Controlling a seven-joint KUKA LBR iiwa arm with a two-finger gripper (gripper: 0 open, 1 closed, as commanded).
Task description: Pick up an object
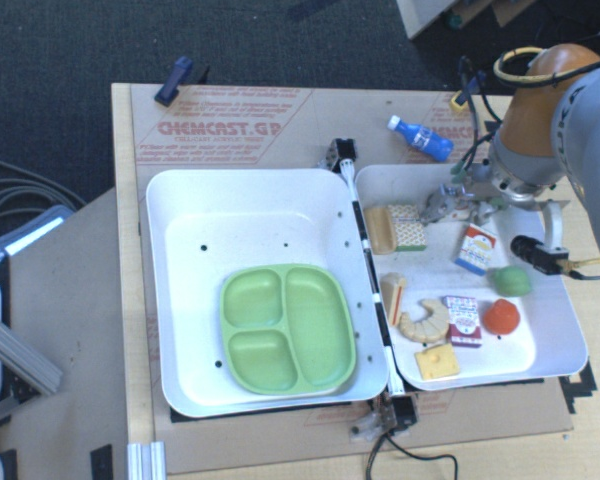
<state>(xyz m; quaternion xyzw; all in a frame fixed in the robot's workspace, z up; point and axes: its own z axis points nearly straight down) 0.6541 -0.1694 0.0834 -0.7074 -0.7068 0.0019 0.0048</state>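
My gripper [446, 202] hangs low over the back of the right bin [560, 340], just right of a checkered packet [410, 230] and a tan bread slice [381, 230]. Nothing shows as held in it. Below it lie a small white, blue and red carton [474, 249], a green ball [512, 281], a red tomato [500, 316], a croissant [425, 321], a red and white box [462, 320], a yellow cheese block [437, 362] and a sandwich piece [392, 293].
The left bin [180, 268] holds a green divided plate [285, 326]. A blue bottle [420, 138] lies on the bench behind the right bin, and a blue clip [173, 81] sits at the back left corner. The arm [540, 118] and its cables cross the back right.
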